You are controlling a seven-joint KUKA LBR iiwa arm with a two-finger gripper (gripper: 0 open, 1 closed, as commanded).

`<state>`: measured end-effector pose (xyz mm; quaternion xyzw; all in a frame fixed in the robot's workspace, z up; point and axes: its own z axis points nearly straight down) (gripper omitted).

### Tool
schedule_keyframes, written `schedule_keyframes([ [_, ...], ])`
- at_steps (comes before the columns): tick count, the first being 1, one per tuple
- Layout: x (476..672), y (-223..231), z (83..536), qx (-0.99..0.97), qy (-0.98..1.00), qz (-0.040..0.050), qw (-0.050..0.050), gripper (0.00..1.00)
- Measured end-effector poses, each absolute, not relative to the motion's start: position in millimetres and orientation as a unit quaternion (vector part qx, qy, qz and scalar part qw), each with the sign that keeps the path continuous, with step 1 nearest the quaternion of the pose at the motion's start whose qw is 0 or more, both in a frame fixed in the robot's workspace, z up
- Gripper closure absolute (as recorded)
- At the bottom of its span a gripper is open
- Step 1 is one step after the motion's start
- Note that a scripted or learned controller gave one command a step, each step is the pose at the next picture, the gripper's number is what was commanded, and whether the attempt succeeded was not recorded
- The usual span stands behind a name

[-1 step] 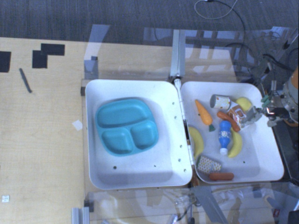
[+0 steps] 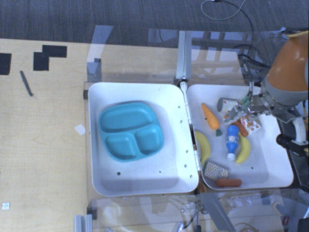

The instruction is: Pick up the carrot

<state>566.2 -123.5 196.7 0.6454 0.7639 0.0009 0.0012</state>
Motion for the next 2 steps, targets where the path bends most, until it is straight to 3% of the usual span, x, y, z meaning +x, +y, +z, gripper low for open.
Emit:
schedule_keyframes([
  [1, 595.9, -100.3, 97.5, 0.622, 0.783, 0.0010, 0.001, 0.00],
  [2, 597.8, -100.4, 109.4, 0.622, 0.783, 0.0028, 0.004, 1.00],
])
